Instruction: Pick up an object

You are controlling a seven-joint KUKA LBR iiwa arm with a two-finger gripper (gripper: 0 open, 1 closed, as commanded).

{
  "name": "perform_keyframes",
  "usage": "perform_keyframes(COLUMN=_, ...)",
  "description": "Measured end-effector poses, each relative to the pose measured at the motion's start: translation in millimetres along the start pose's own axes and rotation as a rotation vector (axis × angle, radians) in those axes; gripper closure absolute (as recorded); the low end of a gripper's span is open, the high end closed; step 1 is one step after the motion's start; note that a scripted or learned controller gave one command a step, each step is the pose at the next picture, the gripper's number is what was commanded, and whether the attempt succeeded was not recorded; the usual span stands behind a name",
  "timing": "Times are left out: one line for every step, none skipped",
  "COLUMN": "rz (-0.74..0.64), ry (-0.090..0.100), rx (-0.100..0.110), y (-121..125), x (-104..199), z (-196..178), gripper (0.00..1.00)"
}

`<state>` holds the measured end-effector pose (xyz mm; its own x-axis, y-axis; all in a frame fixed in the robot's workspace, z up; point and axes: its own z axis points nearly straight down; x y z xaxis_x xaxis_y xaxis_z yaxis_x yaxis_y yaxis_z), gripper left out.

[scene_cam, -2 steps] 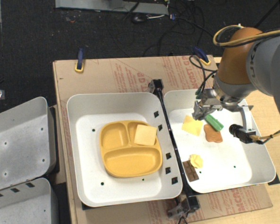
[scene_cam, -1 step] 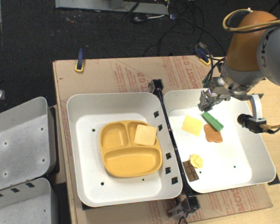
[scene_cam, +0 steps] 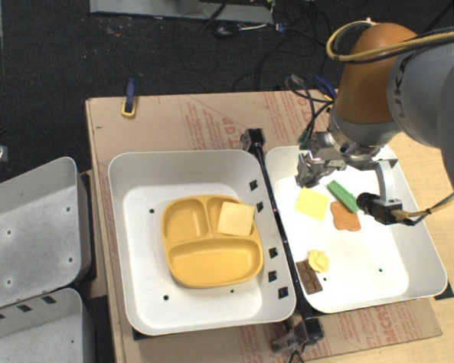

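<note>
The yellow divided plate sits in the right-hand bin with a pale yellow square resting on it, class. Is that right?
Not quite. The camera view shows the yellow divided plate in the left bin, not the right one. The pale yellow square does rest on it, over its upper right compartment.

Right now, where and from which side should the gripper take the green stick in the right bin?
Probably at its upper-left half, from straight above. The green stick lies flat and slanted, narrow enough to pinch across; its lower end sits against the orange piece, while the upper half has bare bin floor beside it.
</note>
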<state>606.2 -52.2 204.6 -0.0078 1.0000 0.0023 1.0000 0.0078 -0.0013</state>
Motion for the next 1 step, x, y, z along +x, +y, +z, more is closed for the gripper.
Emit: perform_keyframes(rz=-0.001, ry=0.001, rx=0.001, y=-17.1, x=61.5, z=-2.5, gripper=1.00)
